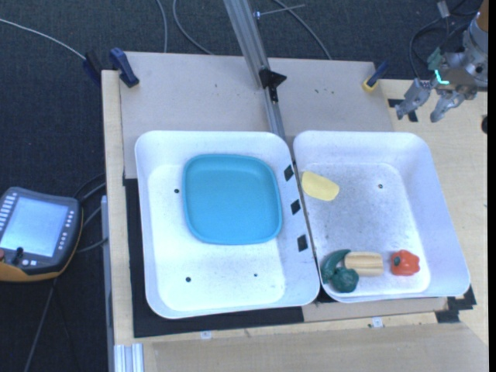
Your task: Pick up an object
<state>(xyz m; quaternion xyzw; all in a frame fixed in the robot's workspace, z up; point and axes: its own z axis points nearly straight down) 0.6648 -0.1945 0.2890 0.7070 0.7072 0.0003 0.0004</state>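
Claw sits at upper right, above the tabletop just past the far right corner of the right bin. Its two fingers point down & are spread apart w/ nothing between them. The grey arm goes up & off the right edge from there.

Right bin, nearest the claw, is a shallow white tray w/ four things in it. A yellow piece lies near the bin's left wall, toward the far side, apart from the rest. Along the near wall three items sit in a row: a green pepper at left, a tan cylinder touching it in the middle, & a red pepper just beside the cylinder at right. All are well apart from the claw.

Left bin sits right beside the right one, walls touching. It holds a blue plate, square w/ rounded corners, lying flat toward the far side.

A metal rail runs at a slant from the top edge down to the seam betw. the bins. A blue clamp grips the tabletop's far left corner; a yellow-blue clamp is at far right, near the claw. A handheld pendant w/ a screen lies on the dark floor at left, w/ cables looping across the floor up top.
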